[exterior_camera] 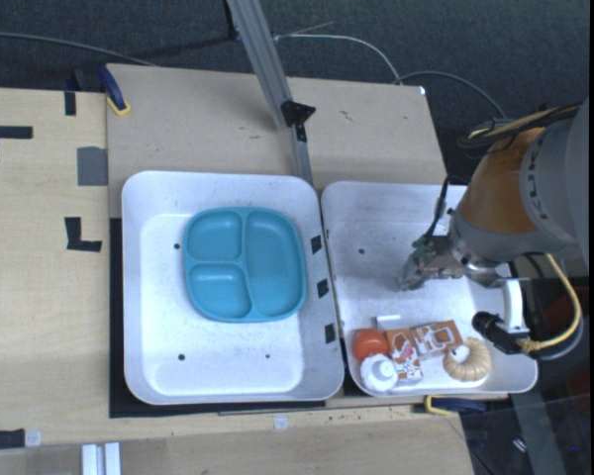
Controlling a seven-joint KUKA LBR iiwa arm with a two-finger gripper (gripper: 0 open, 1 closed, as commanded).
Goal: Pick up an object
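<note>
Gripper (416, 271) sits low in the right bin (376, 216), can't tell its state, nothing visibly picked up yet.

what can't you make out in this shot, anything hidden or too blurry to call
- Gripper, camera view: small and blurred over the right bin, so whether it holds anything is unclear.
- Red-and-white packet: print too small to read.
- White-capped item by the orange object: too small to identify.
- Arm: cut off by the right edge.

Teal tray (245, 264), white bins (139, 295) — orange-banded arm (510, 191)
</note>
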